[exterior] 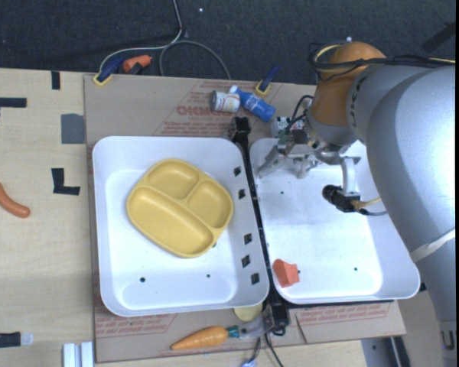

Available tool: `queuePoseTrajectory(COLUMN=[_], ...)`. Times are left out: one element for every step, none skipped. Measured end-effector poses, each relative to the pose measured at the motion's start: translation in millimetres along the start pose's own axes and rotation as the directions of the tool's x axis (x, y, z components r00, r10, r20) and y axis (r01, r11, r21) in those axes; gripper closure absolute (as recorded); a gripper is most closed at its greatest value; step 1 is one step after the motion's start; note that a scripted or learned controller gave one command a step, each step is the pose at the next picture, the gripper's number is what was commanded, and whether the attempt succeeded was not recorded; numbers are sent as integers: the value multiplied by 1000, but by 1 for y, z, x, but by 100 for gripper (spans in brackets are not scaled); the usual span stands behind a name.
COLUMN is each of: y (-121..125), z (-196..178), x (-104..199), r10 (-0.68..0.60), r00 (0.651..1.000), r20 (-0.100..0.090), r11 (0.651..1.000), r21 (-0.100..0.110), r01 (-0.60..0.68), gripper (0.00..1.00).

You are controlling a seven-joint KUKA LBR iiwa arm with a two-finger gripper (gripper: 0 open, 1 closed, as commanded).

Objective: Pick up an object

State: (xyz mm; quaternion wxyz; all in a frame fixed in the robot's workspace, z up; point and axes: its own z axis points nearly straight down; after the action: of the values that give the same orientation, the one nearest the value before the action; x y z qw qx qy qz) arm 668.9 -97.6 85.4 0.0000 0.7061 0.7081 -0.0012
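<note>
A small orange-red block [285, 272] lies near the front left corner of the right bin [367, 281]. A yellow divided plate [181, 206] rests in the left bin [111, 228]. My gripper [288, 161] hangs low over the far left part of the right bin, close to the divider between the bins. It is well behind the block. I see nothing held in it. The grey arm with its orange band [344, 82] covers the right bin's far right side.
Outside the bins lie a carrot [200, 339] at the front, a pale yellow object [247, 312] by the bins' front edge, a sausage [9, 199] far left, and a white and blue bottle [241, 102] behind. A black cable part [340, 197] hangs over the right bin.
</note>
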Motion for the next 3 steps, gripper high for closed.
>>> queuePoseTrajectory(y=[-1, -1, -1], z=[0, 0, 0], x=[1, 0, 1], r10=[3, 2, 2], r00=[1000, 1000, 1000], r20=[3, 1, 3], r11=[1000, 1000, 1000], r21=[-1, -1, -1], r01=[-3, -2, -2], gripper=[0, 0, 0])
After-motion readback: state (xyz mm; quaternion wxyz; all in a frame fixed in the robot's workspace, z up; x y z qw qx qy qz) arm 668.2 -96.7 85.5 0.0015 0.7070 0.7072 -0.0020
